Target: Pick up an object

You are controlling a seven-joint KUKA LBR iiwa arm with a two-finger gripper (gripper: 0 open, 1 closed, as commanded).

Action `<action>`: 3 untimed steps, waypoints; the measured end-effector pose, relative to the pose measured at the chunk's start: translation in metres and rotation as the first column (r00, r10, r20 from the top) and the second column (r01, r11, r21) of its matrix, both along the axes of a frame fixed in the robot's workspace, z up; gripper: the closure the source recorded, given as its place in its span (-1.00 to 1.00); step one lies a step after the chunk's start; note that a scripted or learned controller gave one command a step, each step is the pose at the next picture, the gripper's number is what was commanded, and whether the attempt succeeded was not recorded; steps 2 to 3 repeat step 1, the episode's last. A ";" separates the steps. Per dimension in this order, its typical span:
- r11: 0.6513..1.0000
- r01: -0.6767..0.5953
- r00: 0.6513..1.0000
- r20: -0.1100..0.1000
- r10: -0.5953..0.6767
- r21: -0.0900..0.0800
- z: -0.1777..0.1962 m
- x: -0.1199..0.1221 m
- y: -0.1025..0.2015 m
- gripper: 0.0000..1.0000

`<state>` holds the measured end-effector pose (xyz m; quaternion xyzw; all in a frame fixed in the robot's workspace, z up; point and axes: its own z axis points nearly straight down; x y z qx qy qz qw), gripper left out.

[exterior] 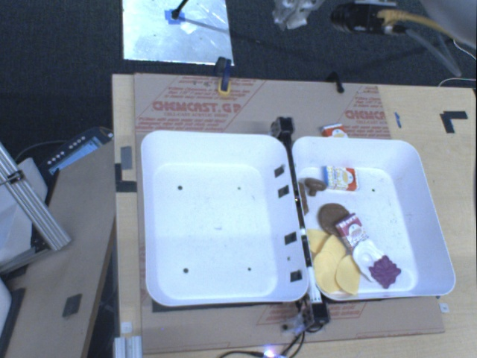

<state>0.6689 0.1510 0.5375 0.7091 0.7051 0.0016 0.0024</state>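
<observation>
From my seat, the left bin (212,215) sat well below the gripper (297,10). The right bin (425,200), below it too, had the toys: box (340,177), chips (333,263), grapes (385,271). Nothing was picked up yet.

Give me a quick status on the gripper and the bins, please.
Gripper high above the bench, past the bins' far edge, nothing between its fingers. Objects heaped in right bin: yellow pieces, purple piece, small carton. Nothing blocking.
</observation>
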 end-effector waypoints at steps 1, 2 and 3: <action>1.000 -0.013 1.000 -0.005 0.013 0.004 -0.009 -0.108 0.012 1.00; 1.000 -0.013 1.000 -0.005 0.013 0.004 -0.009 -0.108 0.012 1.00; 1.000 -0.013 1.000 -0.005 0.013 0.004 -0.009 -0.108 0.012 1.00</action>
